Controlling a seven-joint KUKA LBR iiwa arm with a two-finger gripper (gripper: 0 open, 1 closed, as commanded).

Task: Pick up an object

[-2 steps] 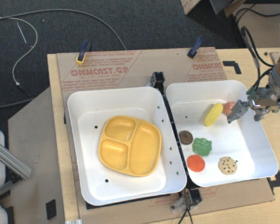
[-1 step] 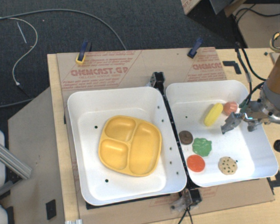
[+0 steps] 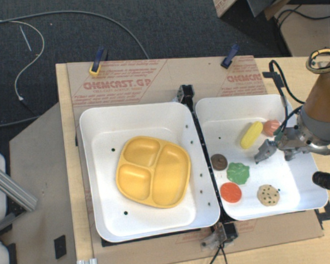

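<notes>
**Ana:** Right, the grey arm with the orange band is in over the right-hand white bin (image 3: 303, 204), and its gripper (image 3: 271, 148) hangs low near the middle of it. The fingers look spread, one dark tip poking left towards the toys, and nothing sits between them.

**Ben:** So what is there to pick?

**Ana:** Plenty. A yellow banana-shaped plastic piece (image 3: 251, 134) lies just up and left of the gripper, with a small pinkish-orange round piece (image 3: 272, 127) beside it. Below are a green leafy plastic lump (image 3: 238, 173), a little brown round piece (image 3: 219, 162), a flat red-orange disc (image 3: 231, 192) and a tan speckled cookie (image 3: 267, 195). The left bin (image 3: 103, 216) carries a yellow divided plastic plate (image 3: 153, 171), well away from the arm.

**Ben:** Which step, would you say?

**Ana:** Approach, I'd judge. It hasn't gripped anything yet. The banana piece is nearest the tips, but I can't say whether they touch it.

**Ben:** And next?

**Ana:** It probably needs to centre over one piece, drop down so the fingers straddle it, squeeze, then lift straight off. The toys sit close together, so a sloppy descent could nudge a neighbour instead.
</notes>
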